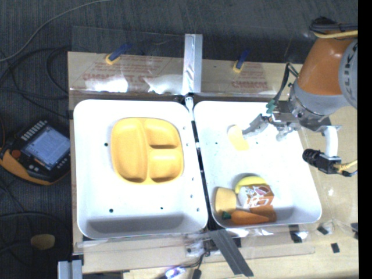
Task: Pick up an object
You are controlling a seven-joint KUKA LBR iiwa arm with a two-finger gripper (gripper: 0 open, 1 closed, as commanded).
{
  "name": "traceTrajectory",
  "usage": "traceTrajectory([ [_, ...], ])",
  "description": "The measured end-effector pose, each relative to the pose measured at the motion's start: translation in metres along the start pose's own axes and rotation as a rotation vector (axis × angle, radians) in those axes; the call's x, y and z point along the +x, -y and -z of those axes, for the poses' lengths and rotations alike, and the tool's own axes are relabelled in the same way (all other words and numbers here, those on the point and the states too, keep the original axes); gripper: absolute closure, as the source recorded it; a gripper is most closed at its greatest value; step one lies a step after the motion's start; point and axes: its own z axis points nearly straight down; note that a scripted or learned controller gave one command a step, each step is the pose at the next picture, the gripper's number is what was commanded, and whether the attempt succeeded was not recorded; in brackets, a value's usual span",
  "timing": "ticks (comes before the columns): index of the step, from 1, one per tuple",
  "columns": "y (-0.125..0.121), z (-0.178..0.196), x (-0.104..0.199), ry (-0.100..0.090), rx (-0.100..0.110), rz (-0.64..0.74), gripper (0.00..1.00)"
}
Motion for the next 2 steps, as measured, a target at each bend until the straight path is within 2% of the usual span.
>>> traceTrajectory([
  [1,-0.04,-0.125,0.032,0.003,-0.005,-0.037,0.0],
  [2,-0.076,-0.131,0.011,0.002,-0.01,0.01,0.0],
])
